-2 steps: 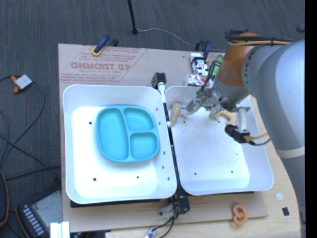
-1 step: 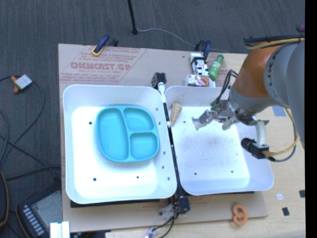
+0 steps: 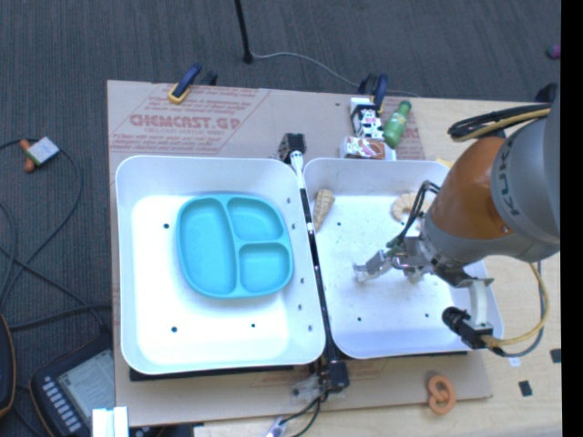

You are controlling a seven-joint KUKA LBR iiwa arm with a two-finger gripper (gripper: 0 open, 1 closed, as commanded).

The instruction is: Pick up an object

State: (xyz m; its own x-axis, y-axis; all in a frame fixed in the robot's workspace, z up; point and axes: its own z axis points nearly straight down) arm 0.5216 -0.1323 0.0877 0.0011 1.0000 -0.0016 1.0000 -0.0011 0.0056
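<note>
From above, the gripper (image 3: 372,269) hangs low over the right bin (image 3: 364,335), its fingers slightly parted with nothing between them, so this looks like the reach before a grasp. The nearest candidates lie beyond it: a cone-shaped object (image 3: 323,207) up and to its left, and a tan object (image 3: 402,208) just past the wrist. Next it must line up over one. Left of the gripper, the other bin (image 3: 146,171) holds a blue divided plate (image 3: 235,246); the bench is cardboard-topped (image 3: 182,126) on grey carpet (image 3: 55,53).
</note>
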